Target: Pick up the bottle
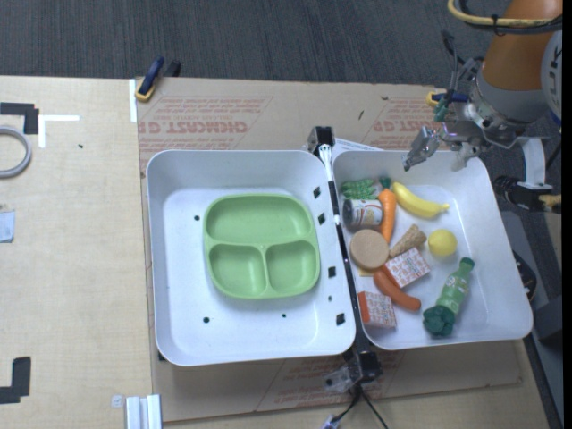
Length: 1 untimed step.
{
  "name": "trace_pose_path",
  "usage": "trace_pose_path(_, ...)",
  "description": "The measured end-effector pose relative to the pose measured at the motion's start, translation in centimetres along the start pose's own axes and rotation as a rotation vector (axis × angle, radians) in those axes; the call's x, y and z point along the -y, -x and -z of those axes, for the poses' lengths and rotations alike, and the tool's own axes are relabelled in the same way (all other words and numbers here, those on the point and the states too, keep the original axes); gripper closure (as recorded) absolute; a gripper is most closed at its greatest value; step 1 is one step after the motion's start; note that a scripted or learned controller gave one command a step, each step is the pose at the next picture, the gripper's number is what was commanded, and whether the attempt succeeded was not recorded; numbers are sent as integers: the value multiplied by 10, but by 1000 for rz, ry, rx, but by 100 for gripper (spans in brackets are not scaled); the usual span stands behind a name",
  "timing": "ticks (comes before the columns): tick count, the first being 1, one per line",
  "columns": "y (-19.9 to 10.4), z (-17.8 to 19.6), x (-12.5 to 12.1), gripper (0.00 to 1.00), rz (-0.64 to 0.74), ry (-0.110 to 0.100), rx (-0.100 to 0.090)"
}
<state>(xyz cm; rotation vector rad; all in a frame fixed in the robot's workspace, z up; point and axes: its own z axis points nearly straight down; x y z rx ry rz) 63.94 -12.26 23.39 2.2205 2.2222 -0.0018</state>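
The bottle (454, 286) is small and green with a green cap. It lies tilted in the right bin (500, 239), near that bin's front right corner, and its lower end rests against a piece of broccoli (438, 320). My gripper (444, 154) hangs above the back edge of the right bin, well behind the bottle. Its fingers (417, 155) are spread open with nothing between them.
The right bin also holds a banana (418, 202), a lemon (441, 242), a carrot (387, 214), a can (362, 213), a round brown cookie (367, 249), a sausage (396, 290) and small packets (409, 266). A green divided plate (263, 244) lies in the left bin (170, 266).
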Motion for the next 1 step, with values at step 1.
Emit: trace_pose_path(1,0,10,0,100,2,1,1)
